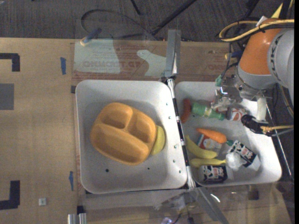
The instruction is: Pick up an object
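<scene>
We see the gripper (223,98) low over the green bottle (204,109). We cannot tell its state. The bottle could roll away sideways.

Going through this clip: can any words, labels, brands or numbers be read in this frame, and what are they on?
No text reads clearly enough to quote.
Clear plastic sheet on the cardboard bench: large pale lettering, upside down and mirrored, too faint to read.
Black-and-white cow-print carton in the right white bin: print too small.
Second cow-print carton: print too small.
White packet with orange patch: blurred.
</scene>
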Motion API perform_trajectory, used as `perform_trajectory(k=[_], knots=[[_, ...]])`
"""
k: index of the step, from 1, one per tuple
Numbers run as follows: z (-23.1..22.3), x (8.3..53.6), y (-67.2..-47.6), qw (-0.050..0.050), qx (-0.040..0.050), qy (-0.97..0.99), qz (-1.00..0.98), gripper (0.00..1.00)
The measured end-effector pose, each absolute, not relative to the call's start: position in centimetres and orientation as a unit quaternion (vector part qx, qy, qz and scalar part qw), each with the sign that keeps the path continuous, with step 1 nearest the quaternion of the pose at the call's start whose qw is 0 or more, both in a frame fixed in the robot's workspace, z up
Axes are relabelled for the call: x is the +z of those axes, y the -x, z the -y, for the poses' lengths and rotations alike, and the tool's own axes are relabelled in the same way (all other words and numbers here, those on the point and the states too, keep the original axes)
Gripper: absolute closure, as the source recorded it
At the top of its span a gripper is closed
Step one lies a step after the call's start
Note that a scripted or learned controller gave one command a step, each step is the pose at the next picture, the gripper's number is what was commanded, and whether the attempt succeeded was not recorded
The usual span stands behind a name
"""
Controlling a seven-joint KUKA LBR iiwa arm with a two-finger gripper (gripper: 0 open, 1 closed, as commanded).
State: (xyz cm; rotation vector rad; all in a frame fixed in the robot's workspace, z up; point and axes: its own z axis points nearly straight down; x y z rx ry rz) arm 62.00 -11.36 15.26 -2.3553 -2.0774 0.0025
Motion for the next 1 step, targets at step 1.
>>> perform_trajectory(k=[1], knots=[[7.76, 18.38, -62.53, -0.001, 0.0005, 0.729, 0.685, 1.0]])
